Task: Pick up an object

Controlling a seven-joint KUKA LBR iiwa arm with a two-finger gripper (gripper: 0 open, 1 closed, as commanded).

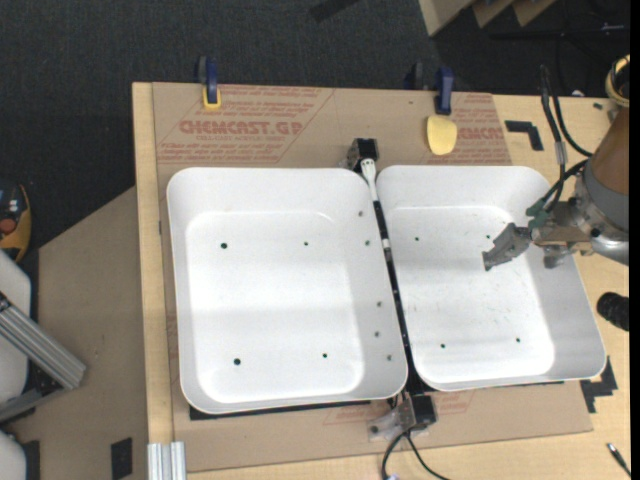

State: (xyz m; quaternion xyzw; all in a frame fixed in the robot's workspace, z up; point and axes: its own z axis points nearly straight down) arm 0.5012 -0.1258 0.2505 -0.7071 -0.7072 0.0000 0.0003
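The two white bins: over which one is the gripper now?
The gripper is over the right bin, the one nearer the arm. The left bin lies across the black divider, away from it.

The two bins, the left bin (270, 288) and the right bin (480, 318), are plain white, each with a few small black dots on the floor. The right bin also has fine dark specks. The surface (150, 268) below them is light brown board with faded red printed letters near its far edge. Two clamps (209, 78) there are blue with yellow, and a pale yellow piece (441, 134) lies beside one. The tool (505, 250) is dark grey. The floor (80, 58) is dark grey carpet.
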